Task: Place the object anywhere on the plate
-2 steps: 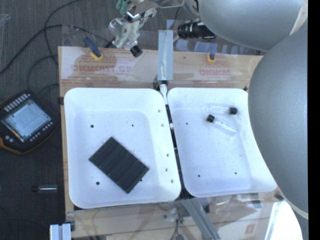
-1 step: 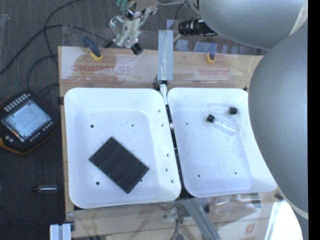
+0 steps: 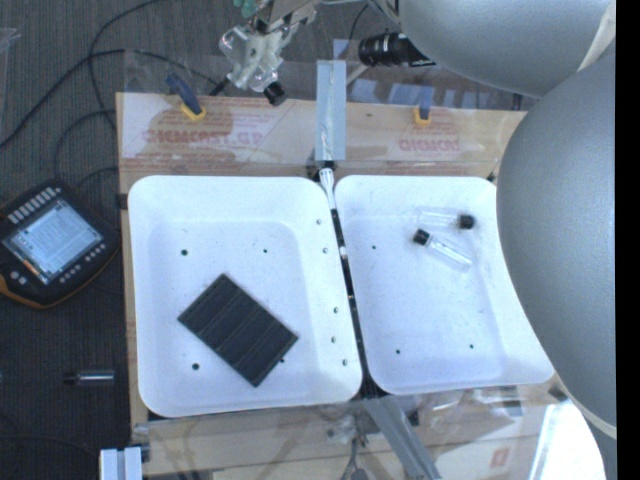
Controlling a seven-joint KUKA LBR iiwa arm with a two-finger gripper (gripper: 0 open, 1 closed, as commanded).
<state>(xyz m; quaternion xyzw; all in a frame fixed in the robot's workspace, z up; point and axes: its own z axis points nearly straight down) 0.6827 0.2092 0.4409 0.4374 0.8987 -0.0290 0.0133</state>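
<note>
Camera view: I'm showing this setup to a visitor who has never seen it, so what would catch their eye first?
Probably the arm, a big grey bulk covering the view's upper right and right side, with its gripper hanging beyond the bins' far edge. Next, the dark ribbed plate, lying flat and askew in the left bin. Then two small clear vials with black caps, lying close together in the far part of the right bin.

Robot lab: teach pendant [image 3: 52, 245] (cabled), 2 white bins [image 3: 160, 208].
</note>
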